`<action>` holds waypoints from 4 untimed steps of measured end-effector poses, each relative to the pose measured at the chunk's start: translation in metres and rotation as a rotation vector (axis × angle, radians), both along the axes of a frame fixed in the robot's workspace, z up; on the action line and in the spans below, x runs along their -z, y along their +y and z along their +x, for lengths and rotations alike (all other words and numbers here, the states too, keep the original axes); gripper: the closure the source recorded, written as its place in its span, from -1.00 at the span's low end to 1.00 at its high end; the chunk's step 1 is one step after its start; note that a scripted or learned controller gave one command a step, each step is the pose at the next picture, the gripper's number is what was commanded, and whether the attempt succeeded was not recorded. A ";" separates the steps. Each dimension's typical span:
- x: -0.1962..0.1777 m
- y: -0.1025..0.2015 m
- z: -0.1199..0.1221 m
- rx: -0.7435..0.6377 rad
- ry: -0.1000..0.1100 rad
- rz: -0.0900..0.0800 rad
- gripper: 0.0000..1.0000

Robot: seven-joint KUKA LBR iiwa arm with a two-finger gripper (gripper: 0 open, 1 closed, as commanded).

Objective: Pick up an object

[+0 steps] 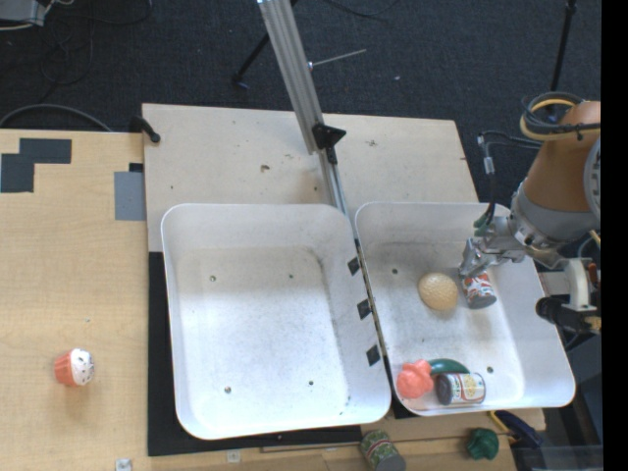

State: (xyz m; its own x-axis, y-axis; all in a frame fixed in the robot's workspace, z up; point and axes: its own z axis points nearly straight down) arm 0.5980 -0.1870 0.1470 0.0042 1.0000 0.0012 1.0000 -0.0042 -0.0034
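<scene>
At the near edge of the right bin point(549, 386) a jar point(460, 389) and a pink toy point(415, 380) are lying; farther back the hand point(478, 275) is sitting low over a small can point(479, 288) beside the tan ball point(439, 291); I cannot tell if it is gripping; it should be closing squarely on the can before lifting slowly.

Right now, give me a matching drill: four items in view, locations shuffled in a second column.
Items:
1. tan ball
2. dark jar
3. cupcake toy
4. small can

Locations:
A. wooden bench, far left
B. right bin centre
C. under the gripper
D. right bin's near edge, beside a pink thing

Pairs: 1-B, 2-D, 3-A, 4-C
</scene>
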 end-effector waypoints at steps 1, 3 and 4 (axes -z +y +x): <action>-0.043 0.000 -0.002 -0.003 -0.005 -0.002 1.00; -0.119 0.003 -0.004 -0.006 -0.004 -0.001 1.00; -0.106 0.063 -0.014 -0.009 0.001 0.002 1.00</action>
